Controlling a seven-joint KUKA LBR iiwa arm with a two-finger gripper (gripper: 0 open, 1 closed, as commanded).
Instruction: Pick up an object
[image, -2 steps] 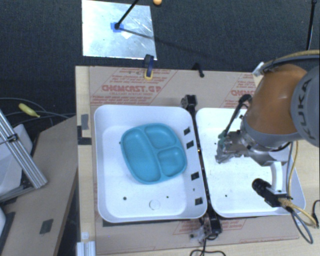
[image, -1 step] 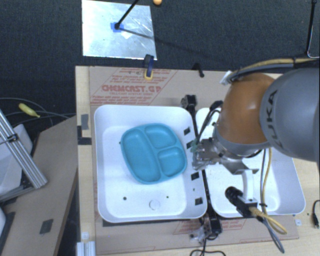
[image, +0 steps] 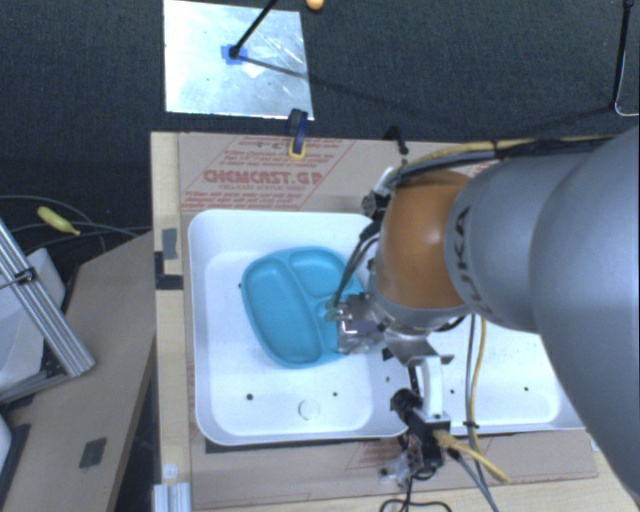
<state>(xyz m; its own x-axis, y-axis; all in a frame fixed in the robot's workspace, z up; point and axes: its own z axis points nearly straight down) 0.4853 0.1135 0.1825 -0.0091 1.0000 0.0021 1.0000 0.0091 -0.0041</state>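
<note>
Nearest the viewer, at the 6 o'clock edge, two white bins (image: 225, 420) sit side by side. One blue tray (image: 290, 305) lies in the left bin, toward its 3 o'clock wall: light blue, rounded, divided into compartments. One gripper (image: 345, 325) hangs at the tray's 3 o'clock rim; finger state cannot be told. Farther, at 12 o'clock, one cardboard sheet (image: 270, 170).

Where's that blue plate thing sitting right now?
The blue plate lies in the left white bin, toward its right side, with the gripper right at its right edge.
</note>
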